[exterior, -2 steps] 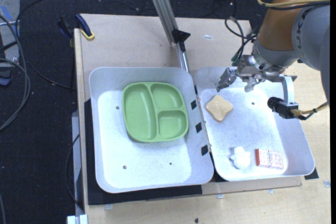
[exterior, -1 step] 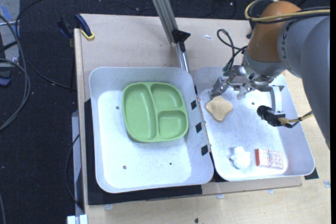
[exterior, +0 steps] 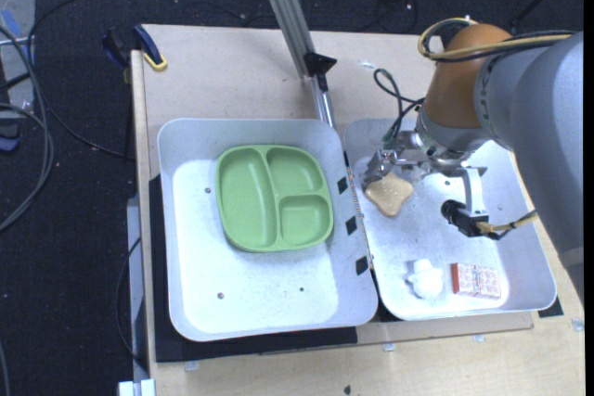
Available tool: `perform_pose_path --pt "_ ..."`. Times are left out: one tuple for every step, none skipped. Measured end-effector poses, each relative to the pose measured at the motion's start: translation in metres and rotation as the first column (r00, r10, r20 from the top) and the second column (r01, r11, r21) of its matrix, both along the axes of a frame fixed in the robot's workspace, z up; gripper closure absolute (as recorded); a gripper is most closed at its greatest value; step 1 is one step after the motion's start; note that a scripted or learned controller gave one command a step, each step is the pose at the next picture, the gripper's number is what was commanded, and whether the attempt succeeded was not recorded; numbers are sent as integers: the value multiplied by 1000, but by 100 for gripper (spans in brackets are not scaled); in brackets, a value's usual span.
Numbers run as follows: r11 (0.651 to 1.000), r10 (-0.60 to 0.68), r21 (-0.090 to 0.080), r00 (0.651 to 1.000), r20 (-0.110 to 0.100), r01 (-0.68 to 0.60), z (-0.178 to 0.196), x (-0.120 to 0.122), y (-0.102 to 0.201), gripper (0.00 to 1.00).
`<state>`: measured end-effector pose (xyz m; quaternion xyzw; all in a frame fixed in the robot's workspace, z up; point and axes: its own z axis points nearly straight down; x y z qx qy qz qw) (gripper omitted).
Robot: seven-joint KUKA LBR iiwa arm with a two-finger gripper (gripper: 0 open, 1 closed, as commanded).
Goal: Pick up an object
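The right bin [exterior: 516, 192] holds three loose things. A tan, bread-like piece [exterior: 390, 197] lies near its left wall, a small white lump [exterior: 425, 279] sits toward the front, and a red-and-white packet [exterior: 476, 281] lies just right of the lump. My gripper [exterior: 382, 166] hangs at the far edge of the tan piece, touching or just above it. The grey arm with its orange band [exterior: 459, 79] comes in from the right over the back of this bin. Nothing is lifted off the bin floor.
In the left bin [exterior: 190, 292] rests a green divided plate [exterior: 276, 197]. A slanted metal pole [exterior: 283, 0] runs down to the gap between the bins. Black cables [exterior: 464, 216] trail from the wrist over the right bin. A blue-and-yellow clamp [exterior: 147, 47] sits at the bench's far left corner.
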<state>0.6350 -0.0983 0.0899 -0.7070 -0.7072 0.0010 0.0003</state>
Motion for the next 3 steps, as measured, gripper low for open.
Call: perform_pose_path --pt "1000 0 -1 1000 9 0 15 2 0 100" --pt "1000 2 1 1000 6 -2 69 -5 6 100" --pt "1000 -1 0 1000 6 1 121 -15 4 100"
